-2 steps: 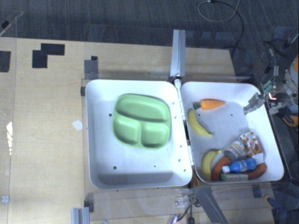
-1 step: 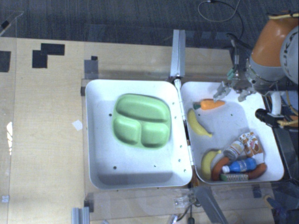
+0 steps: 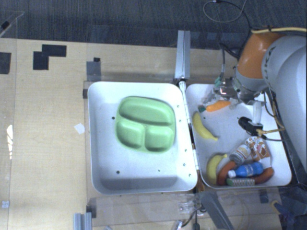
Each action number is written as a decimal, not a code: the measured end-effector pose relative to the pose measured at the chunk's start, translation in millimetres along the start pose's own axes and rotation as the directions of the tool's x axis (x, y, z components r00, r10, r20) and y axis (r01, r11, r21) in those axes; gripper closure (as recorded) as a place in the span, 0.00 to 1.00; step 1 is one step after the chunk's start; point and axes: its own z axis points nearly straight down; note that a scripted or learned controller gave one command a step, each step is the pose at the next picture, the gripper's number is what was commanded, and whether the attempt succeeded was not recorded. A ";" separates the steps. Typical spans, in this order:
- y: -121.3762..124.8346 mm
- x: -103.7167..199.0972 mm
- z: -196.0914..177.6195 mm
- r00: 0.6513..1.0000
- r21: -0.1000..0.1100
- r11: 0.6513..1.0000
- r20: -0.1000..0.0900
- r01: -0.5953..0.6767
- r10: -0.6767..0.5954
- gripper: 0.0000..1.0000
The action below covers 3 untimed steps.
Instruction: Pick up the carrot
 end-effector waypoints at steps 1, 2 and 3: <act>-1.8 1.4 -10.3 1.000 0.014 1.000 -0.003 0.004 -0.004 1.00; -4.4 -38.2 -192.5 0.994 0.013 0.994 0.002 -0.109 0.109 1.00; -5.8 65.9 -149.0 0.983 0.015 0.983 -0.004 0.183 -0.183 1.00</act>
